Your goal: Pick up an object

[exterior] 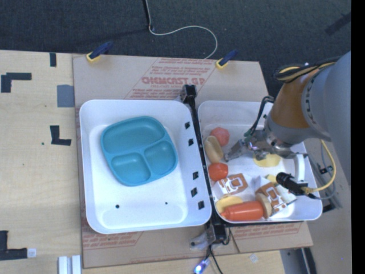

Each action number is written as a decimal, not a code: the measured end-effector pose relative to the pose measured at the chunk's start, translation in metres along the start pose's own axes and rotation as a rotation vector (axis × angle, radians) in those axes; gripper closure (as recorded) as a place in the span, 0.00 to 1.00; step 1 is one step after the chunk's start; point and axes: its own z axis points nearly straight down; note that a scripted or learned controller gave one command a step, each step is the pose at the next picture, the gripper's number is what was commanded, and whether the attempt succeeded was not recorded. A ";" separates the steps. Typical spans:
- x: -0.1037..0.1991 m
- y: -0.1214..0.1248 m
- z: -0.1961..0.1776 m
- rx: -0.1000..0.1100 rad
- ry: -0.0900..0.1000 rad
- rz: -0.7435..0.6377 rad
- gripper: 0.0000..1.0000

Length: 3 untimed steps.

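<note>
- Camera view: the grey arm (319,104) comes in from the right side, its orange band (288,104) sitting just above the wrist, and it bends down over the right bin (251,108).
- The wrist tilts leftward, so the claw (235,151) points toward the left part of that bin, low over the white floor.
- The claw's thin fingers (232,153) look drawn close together, with nothing visible between them; it grips no object that I can make out.
- The claw tip sits just beside a tan, bun-like piece (214,149), between it and a pale yellow item (267,161) that lies partly under the wrist.
- Above the tan piece lies a small pinkish-red item (220,136); below it is a red, tomato-like one (218,171).
- Nearer the front of the bin are an orange-and-white patterned block (234,184), a second one like it (275,197), a long red sausage-shaped item (245,211) and a yellow piece (228,201) touching it.
- A black-and-yellow cable fitting (292,182) hangs off the arm over the right side of the bin.
- The left bin (137,213) holds a blue divided plate (138,150), lying flat toward its back.
- Both bins rest on a cardboard sheet (165,79) on the tabletop (34,170).
</note>
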 end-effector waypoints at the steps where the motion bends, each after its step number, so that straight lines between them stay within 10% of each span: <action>1: 0.025 0.055 -0.009 0.007 -0.016 0.001 0.00; 2: 0.028 0.053 -0.017 0.005 -0.006 0.007 1.00; 3: 0.115 0.056 -0.114 -0.012 0.001 -0.003 1.00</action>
